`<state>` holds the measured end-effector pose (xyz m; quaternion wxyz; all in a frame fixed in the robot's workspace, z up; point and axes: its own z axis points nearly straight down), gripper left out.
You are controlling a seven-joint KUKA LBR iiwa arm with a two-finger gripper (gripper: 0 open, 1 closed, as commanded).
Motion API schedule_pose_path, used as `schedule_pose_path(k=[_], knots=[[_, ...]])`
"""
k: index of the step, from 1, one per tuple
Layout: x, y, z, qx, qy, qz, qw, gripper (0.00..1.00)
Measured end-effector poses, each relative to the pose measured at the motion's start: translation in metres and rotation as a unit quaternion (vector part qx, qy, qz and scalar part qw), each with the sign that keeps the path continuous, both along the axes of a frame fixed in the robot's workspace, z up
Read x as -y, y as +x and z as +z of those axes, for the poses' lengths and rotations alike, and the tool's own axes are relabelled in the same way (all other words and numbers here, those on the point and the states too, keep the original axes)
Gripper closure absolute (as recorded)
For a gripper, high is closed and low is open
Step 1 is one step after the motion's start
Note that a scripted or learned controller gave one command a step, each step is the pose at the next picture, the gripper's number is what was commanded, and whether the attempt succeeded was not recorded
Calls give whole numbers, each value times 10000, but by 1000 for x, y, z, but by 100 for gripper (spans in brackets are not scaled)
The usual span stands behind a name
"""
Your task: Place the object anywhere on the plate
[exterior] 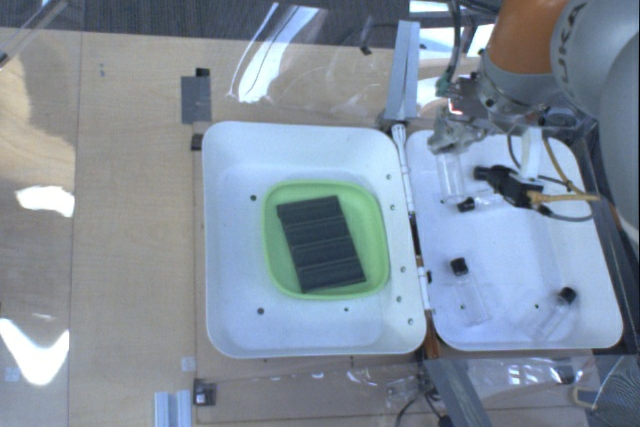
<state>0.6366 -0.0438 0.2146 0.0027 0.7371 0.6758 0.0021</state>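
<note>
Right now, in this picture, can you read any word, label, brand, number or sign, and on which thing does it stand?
None can be read.
The green plate and the ribbed dark block on it carry no visible lettering.
The white bins show only plain surfaces and small holes.
The small clear vials with black caps in the right bin are too small to tell.

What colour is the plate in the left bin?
Light green, a square plate with a dark grey ribbed block lying on it; the camera view shows it clearly.
</note>
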Motion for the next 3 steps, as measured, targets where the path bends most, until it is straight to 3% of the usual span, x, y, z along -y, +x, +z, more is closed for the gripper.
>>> schedule_pose_path(k=[1,2,3], knots=[[-52,-70,-30,-21,6,878,9961,100],[-117,-46,-29,0,3,1519,9884,100],[-117,-46,-29,0,3,1514,9885,0]])
